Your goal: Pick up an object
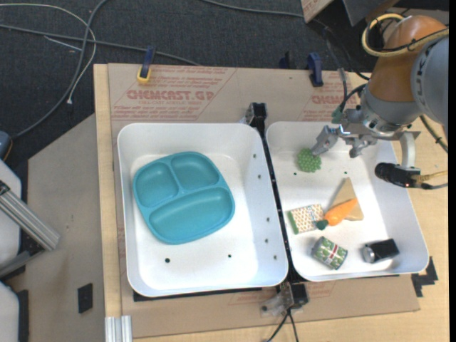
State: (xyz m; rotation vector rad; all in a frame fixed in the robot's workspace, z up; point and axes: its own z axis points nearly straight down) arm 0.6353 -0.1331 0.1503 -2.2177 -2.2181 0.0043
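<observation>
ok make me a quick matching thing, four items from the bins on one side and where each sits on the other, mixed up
Things:
1. teal divided plate
2. green bumpy ball
3. orange carrot
4. small black block

Places:
A. right bin, near-right corner
B. left bin, middle
C. right bin, far side, by the claw
D. right bin, middle, on a tan wedge

Pairs: 1-B, 2-C, 3-D, 4-A
</observation>
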